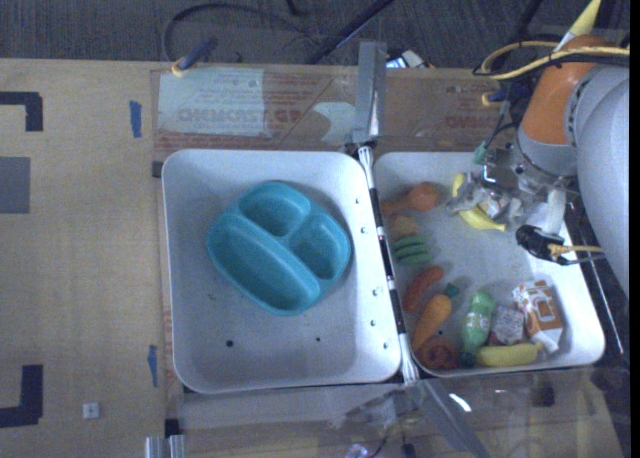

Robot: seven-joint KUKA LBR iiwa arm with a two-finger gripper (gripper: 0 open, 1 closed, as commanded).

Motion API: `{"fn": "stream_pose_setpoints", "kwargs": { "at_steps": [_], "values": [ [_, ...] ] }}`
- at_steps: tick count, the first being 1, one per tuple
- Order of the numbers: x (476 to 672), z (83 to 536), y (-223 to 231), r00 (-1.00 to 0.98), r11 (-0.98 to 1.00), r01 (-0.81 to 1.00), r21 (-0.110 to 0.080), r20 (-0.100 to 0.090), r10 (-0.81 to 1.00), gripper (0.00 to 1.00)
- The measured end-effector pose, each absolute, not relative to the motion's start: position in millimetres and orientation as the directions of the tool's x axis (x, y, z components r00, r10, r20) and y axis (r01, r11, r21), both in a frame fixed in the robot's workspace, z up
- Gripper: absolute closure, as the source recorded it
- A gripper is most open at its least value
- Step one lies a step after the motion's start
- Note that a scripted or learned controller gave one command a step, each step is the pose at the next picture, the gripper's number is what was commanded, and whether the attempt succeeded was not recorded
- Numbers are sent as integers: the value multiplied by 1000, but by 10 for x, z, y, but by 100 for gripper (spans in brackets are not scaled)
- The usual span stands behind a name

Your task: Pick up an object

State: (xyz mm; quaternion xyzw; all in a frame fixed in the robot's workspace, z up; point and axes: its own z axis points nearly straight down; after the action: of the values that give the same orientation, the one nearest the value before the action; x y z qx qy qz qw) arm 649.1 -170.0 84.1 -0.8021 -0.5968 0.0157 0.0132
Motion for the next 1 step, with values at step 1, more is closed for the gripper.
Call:
{"fn": "stream_pose_setpoints", "kwargs": {
  "at_steps": [1],
  "values": [
    [6460, 906, -1681, 284, -284, 957, -57, -12, 959, 100]
  ]
}}
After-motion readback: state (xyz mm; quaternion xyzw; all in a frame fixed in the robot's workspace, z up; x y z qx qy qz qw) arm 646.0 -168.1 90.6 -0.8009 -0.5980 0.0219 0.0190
